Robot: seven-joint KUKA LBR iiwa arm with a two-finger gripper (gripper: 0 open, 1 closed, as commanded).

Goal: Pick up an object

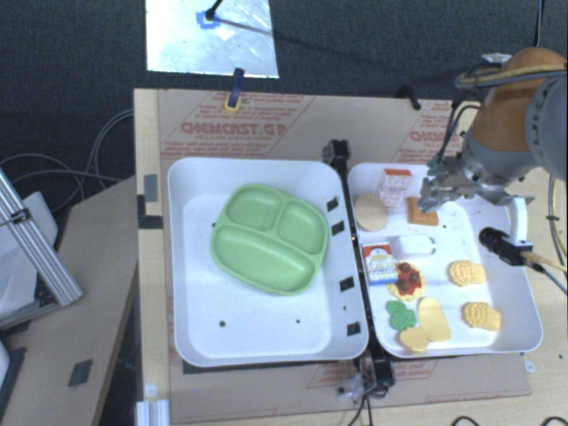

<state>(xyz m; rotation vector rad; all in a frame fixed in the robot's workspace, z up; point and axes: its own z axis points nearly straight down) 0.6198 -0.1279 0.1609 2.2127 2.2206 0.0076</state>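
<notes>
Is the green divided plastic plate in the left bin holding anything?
Empty: the green divided plate shows bare compartments; the toy food lies in the right bin.

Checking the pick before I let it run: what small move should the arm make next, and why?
Probably a short, straight descent: the tool sits in the right bin just above the orange block, with nothing visibly between its fingers.

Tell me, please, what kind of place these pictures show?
Most likely a robotics lab bench for grasping tests: two white bins side by side on a cardboard-covered bench, toy food and a green divided plate inside them, and a robot arm reaching in.
</notes>
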